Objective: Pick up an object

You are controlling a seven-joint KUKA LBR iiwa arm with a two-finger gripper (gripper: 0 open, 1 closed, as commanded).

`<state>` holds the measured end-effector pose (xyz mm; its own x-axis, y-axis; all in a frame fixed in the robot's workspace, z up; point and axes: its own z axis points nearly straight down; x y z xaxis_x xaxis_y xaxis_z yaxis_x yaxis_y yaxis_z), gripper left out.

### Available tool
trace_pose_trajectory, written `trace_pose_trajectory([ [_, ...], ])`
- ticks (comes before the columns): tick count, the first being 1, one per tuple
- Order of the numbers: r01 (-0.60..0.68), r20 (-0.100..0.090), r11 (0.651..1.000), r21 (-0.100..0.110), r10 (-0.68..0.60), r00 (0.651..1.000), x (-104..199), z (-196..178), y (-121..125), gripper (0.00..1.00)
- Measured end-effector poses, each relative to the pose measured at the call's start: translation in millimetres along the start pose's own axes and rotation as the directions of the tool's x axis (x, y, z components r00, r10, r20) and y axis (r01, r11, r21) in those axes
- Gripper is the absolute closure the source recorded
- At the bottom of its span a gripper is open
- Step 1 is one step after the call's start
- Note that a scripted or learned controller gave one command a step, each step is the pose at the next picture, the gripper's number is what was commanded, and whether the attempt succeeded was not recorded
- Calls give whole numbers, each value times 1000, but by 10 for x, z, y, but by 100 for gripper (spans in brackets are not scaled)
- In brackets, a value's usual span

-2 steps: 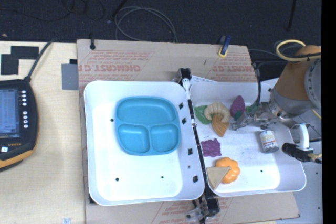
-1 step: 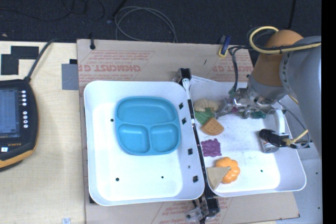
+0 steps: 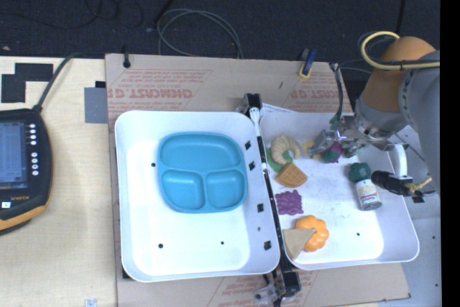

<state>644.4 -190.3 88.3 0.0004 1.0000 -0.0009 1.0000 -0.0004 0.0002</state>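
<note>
My gripper (image 3: 336, 143) reaches in from the right and hangs low over the back of the right bin (image 3: 388, 244). A small purple and green object (image 3: 330, 152) lies right at its tips; whether it is gripped is hidden. Around it lie a cream and green toy (image 3: 284, 147), a brown waffle-like piece (image 3: 291, 175), a purple grape bunch (image 3: 289, 202), an orange fruit (image 3: 313, 231) against a tan wedge (image 3: 293, 241), and a small bottle with a green cap (image 3: 365, 188).
The left bin (image 3: 136, 226) holds a blue divided tray (image 3: 203, 172). A black divider (image 3: 263, 183) runs between the bins. Both sit on cardboard (image 3: 187, 86). A teach pendant (image 3: 18, 162) lies at the far left.
</note>
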Motion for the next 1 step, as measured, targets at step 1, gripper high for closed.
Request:
trace_pose_trajectory([
  [1, 3, -2, 1000, 3, -3, 1000, 10, -111, -2, 100],
])
